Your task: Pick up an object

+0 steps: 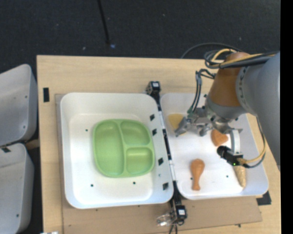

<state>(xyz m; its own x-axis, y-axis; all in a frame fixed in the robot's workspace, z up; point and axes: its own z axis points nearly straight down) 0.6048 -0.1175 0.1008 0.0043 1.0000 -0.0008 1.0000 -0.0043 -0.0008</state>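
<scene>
Bins sit side by side on the table (49,77). The left bin (68,179) holds a green plate (122,147) with three parts. The right bin (254,186) holds a toy chicken leg (197,172) near its front, a cone (240,175) by its right wall, a yellow piece (175,120) by its left wall, and an orange piece (219,138). The arm (234,89) hangs over the right bin. Its end effector (189,126) is low, just beside the yellow piece. I cannot tell if it is apart or together.
</scene>
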